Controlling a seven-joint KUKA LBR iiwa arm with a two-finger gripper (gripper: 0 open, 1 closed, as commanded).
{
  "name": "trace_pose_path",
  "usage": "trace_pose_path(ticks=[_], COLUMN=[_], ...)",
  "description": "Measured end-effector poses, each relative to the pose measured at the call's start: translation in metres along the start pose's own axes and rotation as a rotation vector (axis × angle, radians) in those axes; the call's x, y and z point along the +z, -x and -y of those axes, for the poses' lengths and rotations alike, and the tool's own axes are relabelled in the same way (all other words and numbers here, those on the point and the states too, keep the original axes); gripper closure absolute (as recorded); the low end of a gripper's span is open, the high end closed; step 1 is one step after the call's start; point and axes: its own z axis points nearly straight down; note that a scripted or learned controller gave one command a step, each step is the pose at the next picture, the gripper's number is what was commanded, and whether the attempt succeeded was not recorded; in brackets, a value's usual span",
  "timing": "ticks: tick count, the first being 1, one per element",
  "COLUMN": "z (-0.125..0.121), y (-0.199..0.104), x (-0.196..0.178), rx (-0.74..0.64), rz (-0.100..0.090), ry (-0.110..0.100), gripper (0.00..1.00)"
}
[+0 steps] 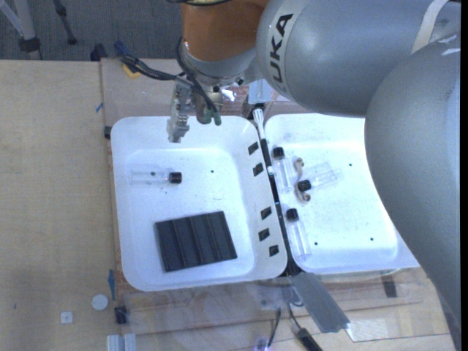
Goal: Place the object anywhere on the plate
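Observation:
A small clear tube with a black cap [155, 176] lies on its side in the upper left of the left bin [131, 262]. The black ridged plate [196, 240] rests flat in the lower half of the same bin. My gripper [194, 126] hangs over the bin's far rim, up and to the right of the tube and well apart from it. It is open with nothing between its fingers.
The right bin [365, 251] holds several more clear tubes with black caps, lying along its left wall and near its middle [316, 178]. Black clips line the divider between the bins [265, 196]. The arm's large grey body covers the upper right.

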Motion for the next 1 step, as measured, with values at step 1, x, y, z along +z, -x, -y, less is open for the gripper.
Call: trace_pose_path(ticks=[1], z=[-0.0002], y=[-0.0021], x=[-0.0621], rx=[-0.119], rz=[0.001], ry=[0.001], gripper=[1.00])
